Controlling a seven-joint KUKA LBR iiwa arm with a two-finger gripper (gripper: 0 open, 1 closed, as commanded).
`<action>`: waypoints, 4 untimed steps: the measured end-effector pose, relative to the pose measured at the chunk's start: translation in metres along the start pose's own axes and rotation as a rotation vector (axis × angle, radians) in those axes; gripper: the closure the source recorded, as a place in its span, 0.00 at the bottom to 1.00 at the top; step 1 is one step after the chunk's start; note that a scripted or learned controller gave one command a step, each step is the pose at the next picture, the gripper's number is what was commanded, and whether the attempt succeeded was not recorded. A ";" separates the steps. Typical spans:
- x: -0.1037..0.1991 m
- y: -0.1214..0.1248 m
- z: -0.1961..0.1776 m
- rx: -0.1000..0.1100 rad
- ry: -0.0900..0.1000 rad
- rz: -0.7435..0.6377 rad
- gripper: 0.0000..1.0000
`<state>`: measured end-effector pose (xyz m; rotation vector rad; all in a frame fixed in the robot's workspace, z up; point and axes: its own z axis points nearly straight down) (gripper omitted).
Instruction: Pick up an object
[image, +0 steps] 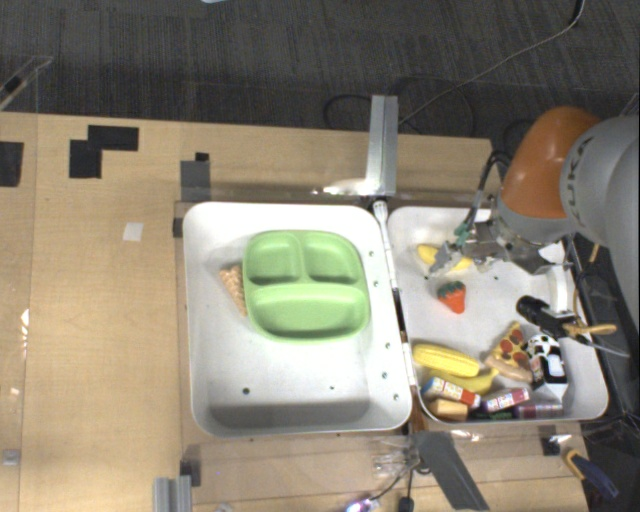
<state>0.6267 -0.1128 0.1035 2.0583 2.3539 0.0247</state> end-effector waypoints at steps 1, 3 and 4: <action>0.007 -0.027 0.012 0.004 -0.002 -0.092 0.00; -0.026 -0.028 -0.019 0.007 -0.001 -0.143 1.00; 0.037 0.040 -0.083 0.013 0.001 -0.168 1.00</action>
